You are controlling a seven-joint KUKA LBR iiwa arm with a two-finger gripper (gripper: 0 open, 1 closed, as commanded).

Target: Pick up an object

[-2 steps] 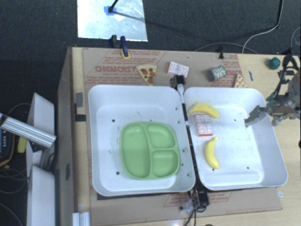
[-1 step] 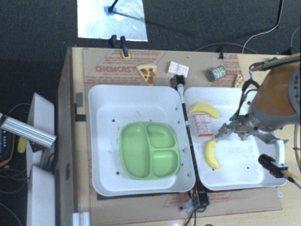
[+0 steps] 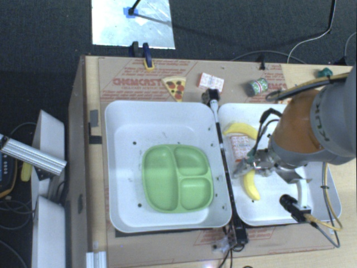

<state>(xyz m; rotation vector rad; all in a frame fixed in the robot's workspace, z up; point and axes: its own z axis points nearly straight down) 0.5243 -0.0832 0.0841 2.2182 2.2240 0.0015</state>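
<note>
While poised low over the middle of the right bin, gripper sits just above the upper end of a small banana. Cannot tell from this slant whether the claw is wide or narrow, nor whether anything is between its tips. Banana lies directly below the claw toward the bin's near edge, long axis running roughly from far edge to near edge. A second banana curves along the far left corner of the same bin, with what looks like a printed packet between the two, close to the dividing wall. Left bin carries a green divided tray, well apart. Packet and dividing wall crowd the claw's left side.
</note>
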